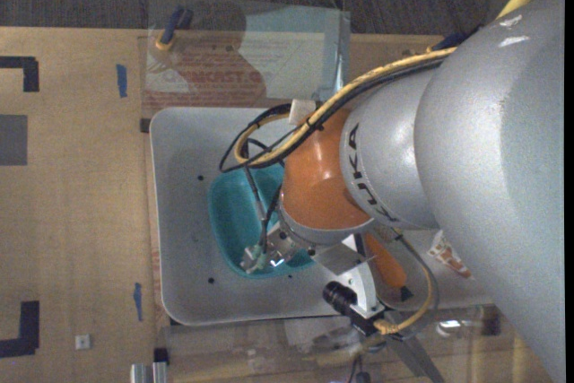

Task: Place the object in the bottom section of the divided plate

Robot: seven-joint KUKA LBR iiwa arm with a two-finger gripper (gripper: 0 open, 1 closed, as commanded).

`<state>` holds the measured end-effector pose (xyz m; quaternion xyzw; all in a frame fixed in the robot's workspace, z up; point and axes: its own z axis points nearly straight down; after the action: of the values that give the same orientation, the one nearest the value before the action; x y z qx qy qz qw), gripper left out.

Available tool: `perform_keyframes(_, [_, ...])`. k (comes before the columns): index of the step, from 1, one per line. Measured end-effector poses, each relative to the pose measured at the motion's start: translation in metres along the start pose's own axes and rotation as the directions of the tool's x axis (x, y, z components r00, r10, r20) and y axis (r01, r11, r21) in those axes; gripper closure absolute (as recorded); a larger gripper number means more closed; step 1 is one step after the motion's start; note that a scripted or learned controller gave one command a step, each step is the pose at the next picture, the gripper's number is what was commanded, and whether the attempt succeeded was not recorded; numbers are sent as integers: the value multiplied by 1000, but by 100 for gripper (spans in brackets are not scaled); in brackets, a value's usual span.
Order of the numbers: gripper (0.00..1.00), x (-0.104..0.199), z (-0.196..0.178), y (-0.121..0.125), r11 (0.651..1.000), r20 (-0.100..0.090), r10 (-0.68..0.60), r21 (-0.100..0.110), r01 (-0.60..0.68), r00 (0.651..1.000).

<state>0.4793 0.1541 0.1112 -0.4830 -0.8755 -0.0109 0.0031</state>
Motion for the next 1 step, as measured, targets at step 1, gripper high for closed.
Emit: perform_keyframes(1, [0,11,-105,22,981,14,-192,17,192,981])
